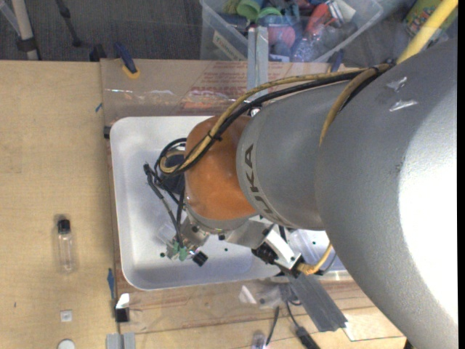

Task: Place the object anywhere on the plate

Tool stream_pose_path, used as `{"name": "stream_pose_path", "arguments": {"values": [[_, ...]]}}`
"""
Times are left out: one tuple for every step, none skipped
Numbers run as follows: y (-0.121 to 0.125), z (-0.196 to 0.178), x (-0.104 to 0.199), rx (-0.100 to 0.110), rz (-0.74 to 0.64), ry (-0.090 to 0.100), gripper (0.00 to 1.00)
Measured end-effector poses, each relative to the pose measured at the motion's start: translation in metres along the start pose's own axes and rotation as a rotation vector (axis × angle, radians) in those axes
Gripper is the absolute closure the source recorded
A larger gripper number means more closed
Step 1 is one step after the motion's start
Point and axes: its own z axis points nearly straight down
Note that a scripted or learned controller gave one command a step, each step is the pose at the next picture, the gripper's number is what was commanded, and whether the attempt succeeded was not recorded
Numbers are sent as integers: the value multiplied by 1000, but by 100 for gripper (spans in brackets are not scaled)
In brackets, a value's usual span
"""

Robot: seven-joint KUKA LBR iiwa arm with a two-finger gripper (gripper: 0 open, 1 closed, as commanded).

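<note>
Whether my gripper (183, 246) is open or closed I cannot tell, for my own grey arm (349, 166) and its orange band (214, 184) cover it from above, left of the frame's centre. Beneath me lies the white bin (134, 195), and my tip points down at its floor near the bin's lower wall. Just there, at the tip, sits a small green object (175, 251) with a dark bit beside it, too small and too hidden to tell whether I touch it.
</note>
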Motion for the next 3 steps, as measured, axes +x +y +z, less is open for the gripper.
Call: {"name": "stream_pose_path", "arguments": {"values": [[-77, 33, -73, -1, -15, 0, 100], [-3, 17, -14, -5, -303, -3, 100], [47, 51, -64, -10, -499, -7, 100]]}}
